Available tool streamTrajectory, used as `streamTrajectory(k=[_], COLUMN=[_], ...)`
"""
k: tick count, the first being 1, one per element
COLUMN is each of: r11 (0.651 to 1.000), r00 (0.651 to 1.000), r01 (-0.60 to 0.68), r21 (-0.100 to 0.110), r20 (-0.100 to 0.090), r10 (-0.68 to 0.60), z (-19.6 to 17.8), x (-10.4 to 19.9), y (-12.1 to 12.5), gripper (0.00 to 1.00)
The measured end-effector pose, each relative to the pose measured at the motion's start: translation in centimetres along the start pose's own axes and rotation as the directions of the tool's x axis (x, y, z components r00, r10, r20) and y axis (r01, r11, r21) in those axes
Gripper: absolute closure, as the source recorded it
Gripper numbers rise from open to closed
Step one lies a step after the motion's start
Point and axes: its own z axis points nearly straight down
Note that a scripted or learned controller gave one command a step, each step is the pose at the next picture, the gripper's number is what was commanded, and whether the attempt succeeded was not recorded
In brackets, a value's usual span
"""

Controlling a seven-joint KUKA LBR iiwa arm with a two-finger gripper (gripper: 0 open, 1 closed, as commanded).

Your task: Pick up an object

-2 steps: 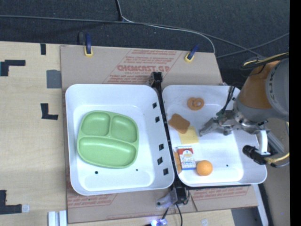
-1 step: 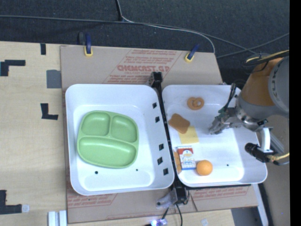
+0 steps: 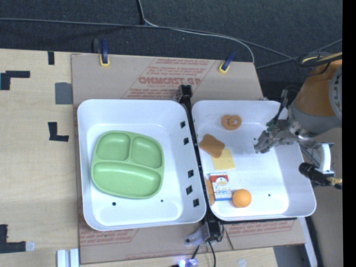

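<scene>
The hand (image 3: pixel 261 147), its opening impossible to tell, hovers in the right bin (image 3: pixel 289 177) near the light, stiff-looking orange ball (image 3: pixel 241 198), best pinched across its middle since it may roll.

I saw open floor in the right bin (image 3: pixel 289 202) along its right half; the donut (image 3: pixel 231 121), bread piece (image 3: pixel 211 144), cheese slice (image 3: pixel 224 160), small carton (image 3: pixel 221 186) and orange (image 3: pixel 241 198) crowded its left. The green divided plate (image 3: pixel 128 164) filled most of the left bin (image 3: pixel 139 216).
</scene>
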Motion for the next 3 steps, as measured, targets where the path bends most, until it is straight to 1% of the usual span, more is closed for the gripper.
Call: streamTrajectory(k=[1, 2, 3], r11=[1.0, 1.0, 1.0], r00=[1.0, 1.0, 1.0], r01=[0.001, 0.001, 0.006], r21=[-0.001, 0.001, 0.002], r20=[0.001, -0.001, -0.003], r10=[-0.001, -0.001, -0.006], z=[-4.4, -6.1, -7.5], x=[0.0, 0.1, 5.8], y=[0.7, 0.7, 0.7], gripper=[1.0, 1.0, 1.0])
